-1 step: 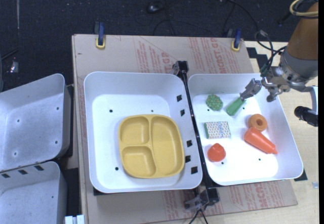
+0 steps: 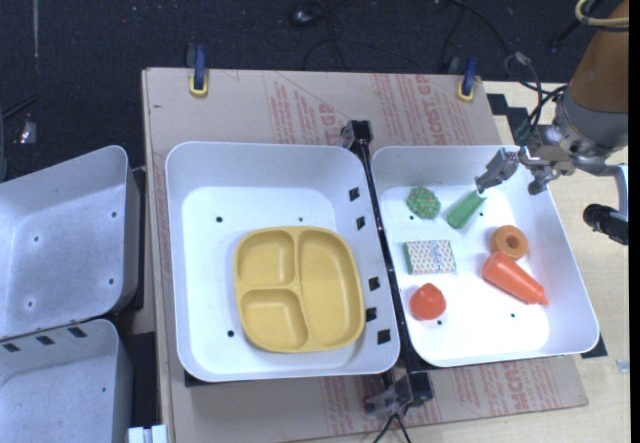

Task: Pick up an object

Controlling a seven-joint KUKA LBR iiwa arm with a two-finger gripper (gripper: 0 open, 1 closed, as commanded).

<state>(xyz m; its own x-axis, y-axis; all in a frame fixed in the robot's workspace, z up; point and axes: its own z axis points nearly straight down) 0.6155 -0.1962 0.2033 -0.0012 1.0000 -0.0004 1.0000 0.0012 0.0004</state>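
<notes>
The right bin (image 2: 560,331) holds several small objects: a green bumpy ball (image 2: 423,202), a green cylinder (image 2: 465,209), an orange ring (image 2: 510,241), an orange cone (image 2: 514,278), a white patterned block (image 2: 430,257) and a red piece (image 2: 428,302). My gripper (image 2: 518,175) hangs over the bin's far right corner, just up and right of the green cylinder. Its fingers are spread open with nothing between them.
The left bin (image 2: 200,231) holds a yellow divided plate (image 2: 298,288). A black divider (image 2: 378,261) runs between the bins. Grey trays (image 2: 60,231) lie off the bench to the left. Clamps and cables sit at the far edge.
</notes>
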